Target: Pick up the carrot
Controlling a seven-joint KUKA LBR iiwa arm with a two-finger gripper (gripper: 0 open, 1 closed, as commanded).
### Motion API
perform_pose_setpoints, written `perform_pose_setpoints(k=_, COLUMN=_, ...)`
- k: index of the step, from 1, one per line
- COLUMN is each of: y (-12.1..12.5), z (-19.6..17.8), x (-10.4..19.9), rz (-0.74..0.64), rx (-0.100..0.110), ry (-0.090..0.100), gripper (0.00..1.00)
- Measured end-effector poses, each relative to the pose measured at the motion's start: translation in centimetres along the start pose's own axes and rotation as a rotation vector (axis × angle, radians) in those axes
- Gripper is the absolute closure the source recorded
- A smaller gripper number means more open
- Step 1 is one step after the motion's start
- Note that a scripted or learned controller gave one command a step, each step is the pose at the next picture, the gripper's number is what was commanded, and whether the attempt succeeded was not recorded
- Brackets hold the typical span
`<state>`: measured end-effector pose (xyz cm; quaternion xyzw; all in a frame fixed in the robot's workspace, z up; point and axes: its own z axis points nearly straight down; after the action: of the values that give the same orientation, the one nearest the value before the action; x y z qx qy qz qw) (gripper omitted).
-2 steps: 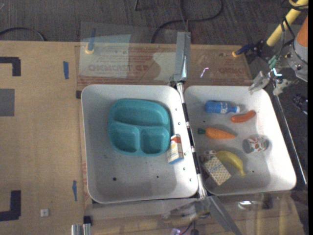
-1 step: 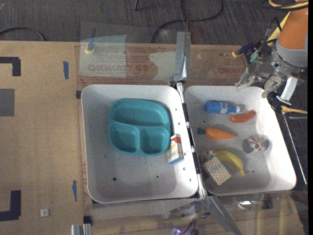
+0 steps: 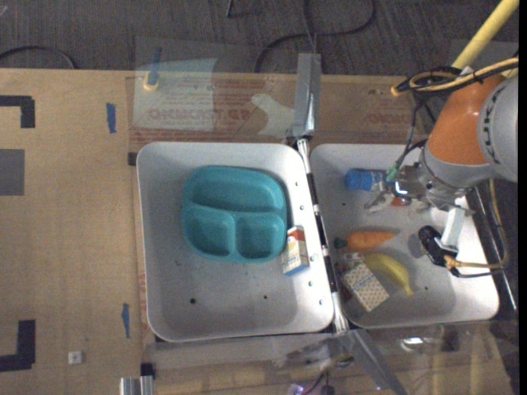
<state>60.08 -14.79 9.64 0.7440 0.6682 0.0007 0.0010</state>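
Observation:
An orange carrot lies on its side in the middle of the right bin, its tip pointing right. My gripper hangs above the bin a little beyond the carrot, up and to the right of it, apart from it. The grey arm with its orange band comes in from the right. Nothing shows between the fingers.
In the right bin lie a blue object at the back, a yellow banana and a patterned packet in front of the carrot. The left bin holds a teal divided tray and a small carton.

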Motion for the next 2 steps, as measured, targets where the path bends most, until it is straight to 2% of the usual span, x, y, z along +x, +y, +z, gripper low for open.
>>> perform_pose_setpoints(k=1, y=-5.5, z=0.8, x=3.5, rz=0.013, rx=-0.005, ry=-0.001, gripper=0.0)
perform_pose_setpoints(k=2, y=-5.4, z=-0.3, x=3.0, rz=0.02, rx=-0.01, ry=-0.005, gripper=1.0)
